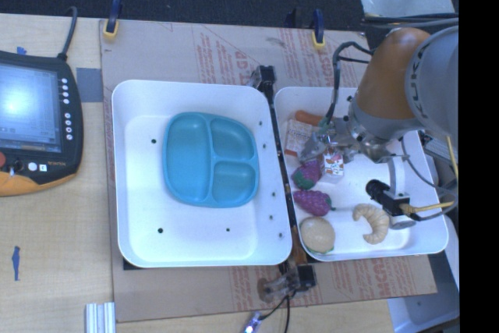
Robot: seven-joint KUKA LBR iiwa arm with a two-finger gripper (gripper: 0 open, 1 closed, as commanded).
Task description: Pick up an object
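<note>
My gripper (329, 146) hangs low over the upper middle of the right bin (425, 246), with the grey and orange arm reaching in from the right. Just under it is a small white item with red markings (334, 164); I cannot tell if it is held. Beside that lie a purple bunch (308, 174) and a darker purple piece (313, 202). A pale round bun (316, 234) sits at the bin's front left, and a beige croissant (373, 221) to its right. A clear packet (296, 138) and an orange piece (307, 118) lie at the bin's back left.
The left bin (140, 238) holds a blue divided plate (210, 160) near its middle. A tablet-like pendant (35, 117) rests on the bench at far left. Clamps stand along the cardboard's back edge (111, 23).
</note>
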